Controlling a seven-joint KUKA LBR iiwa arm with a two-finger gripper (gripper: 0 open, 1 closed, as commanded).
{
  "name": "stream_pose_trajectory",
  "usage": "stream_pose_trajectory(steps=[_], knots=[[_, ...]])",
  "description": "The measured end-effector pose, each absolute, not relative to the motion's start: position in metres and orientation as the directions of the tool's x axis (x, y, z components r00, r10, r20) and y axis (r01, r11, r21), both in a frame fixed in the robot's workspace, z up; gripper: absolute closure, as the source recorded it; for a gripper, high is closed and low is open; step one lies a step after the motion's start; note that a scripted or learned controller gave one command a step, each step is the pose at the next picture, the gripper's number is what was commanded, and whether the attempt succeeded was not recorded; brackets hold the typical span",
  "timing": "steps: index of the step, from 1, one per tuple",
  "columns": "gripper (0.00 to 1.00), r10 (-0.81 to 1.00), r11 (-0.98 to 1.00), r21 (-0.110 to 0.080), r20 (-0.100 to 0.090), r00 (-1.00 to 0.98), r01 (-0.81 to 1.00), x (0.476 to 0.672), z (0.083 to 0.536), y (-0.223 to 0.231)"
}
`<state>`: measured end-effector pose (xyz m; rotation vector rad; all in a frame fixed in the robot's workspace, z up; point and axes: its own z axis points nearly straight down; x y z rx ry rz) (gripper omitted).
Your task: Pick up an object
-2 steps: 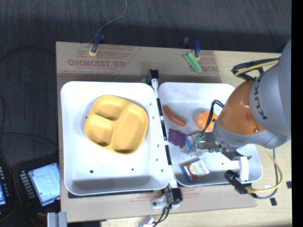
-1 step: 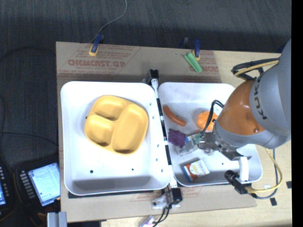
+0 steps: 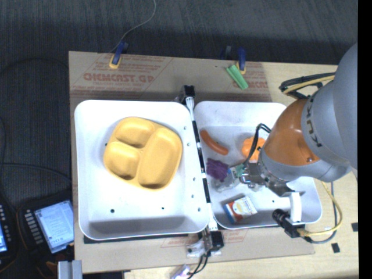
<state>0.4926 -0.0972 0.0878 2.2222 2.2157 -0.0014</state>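
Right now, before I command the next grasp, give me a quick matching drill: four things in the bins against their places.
Things:
1. yellow bread-shaped toy
2. orange sausage
3. purple item
4. small carton

Places:
A. right bin, near front edge
B. left bin
C. right bin, upper left part
D. right bin, just left of the gripper

Pairs: 1-B, 2-C, 3-D, 4-A

A bread-shaped item [image 3: 143,151] lay in the left bin [image 3: 87,156]; a sausage [image 3: 214,143], grapes [image 3: 217,168] and a carton [image 3: 240,208] lay in the right bin [image 3: 232,112].
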Motion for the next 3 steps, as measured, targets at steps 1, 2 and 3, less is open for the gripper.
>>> stream_pose_trajectory(steps=[1,2,3], knots=[[1.00,1.000,-0.002,0.010,-0.004,0.002,1.000,0.4955,0.0991,-0.0969],[0.00,1.000,-0.002,0.010,-0.004,0.002,1.000,0.4954,0.0989,-0.0967],[1.00,1.000,-0.002,0.009,-0.003,0.002,1.000,0.4957,0.1085,-0.0966]])
